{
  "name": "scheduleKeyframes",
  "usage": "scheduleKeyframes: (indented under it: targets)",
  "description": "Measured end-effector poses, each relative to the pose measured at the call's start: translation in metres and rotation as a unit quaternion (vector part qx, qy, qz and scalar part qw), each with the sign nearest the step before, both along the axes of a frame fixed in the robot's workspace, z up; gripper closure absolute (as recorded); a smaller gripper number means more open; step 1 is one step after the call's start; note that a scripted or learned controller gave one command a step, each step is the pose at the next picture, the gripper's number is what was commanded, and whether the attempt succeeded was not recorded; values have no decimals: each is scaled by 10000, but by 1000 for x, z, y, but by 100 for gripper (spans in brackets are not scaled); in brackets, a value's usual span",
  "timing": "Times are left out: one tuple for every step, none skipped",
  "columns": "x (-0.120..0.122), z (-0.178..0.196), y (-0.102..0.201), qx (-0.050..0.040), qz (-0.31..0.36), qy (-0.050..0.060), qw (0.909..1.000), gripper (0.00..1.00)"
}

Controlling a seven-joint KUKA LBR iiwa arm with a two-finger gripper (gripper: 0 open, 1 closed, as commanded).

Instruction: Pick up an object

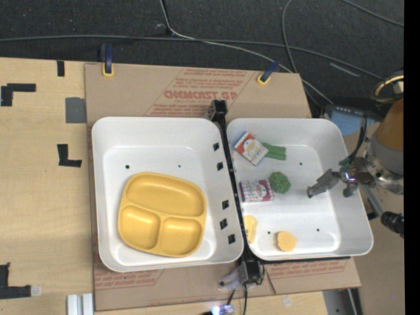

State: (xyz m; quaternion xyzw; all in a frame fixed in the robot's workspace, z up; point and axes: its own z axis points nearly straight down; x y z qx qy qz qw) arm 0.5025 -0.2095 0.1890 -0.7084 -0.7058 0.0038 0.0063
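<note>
while the gripper (323, 186) hangs with nothing between its parted fingers, the green broccoli (280, 182) lies just left

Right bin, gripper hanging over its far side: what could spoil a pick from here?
1. The pink packet and green broccoli-like toy touch, so closing on one may drag or pinch both.
2. The small yellow piece lies against the divider wall, leaving little room on that side.
3. The gripper sits over bare floor near the right bin's rim, apart from every item.

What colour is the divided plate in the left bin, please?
Yellow: the divided plate shows plainly in the camera view.
</note>
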Motion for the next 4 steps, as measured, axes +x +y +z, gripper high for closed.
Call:
scheduleKeyframes:
  targets:
    - [3, 7, 0, -17, 21, -63, 10000, 0]
    - [-2, -55, -1, -12, 18, -45, 10000, 0]
    - [-2, -106, -1, -26, 24, -70, 10000, 0]
    - [-1, -93, -2, -38, 22, -93, 9999, 100]
